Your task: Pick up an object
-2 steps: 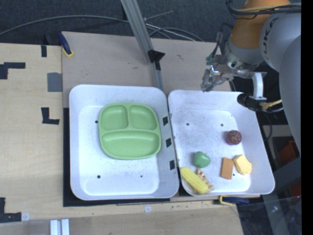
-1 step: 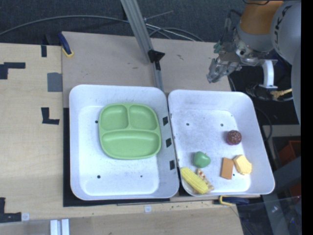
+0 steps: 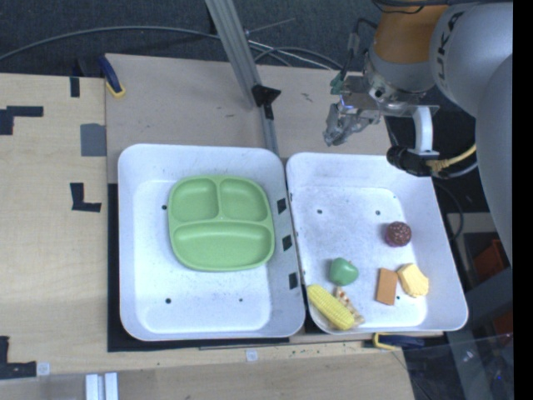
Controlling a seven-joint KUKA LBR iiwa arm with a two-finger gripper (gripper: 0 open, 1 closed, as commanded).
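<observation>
My gripper hangs above the far edge of the right bin, its fingers pointing down and nothing visible between them. Toy foods lie in that bin's near half: a dark red round fruit, a green piece, an orange block, a yellow chunk and a corn cob at the front edge. All of them sit well below and to the right of the gripper.
The left bin holds a green divided plate. A slanted metal pole rises behind the bins. The arm's orange band and grey body fill the upper right, with cables beside them.
</observation>
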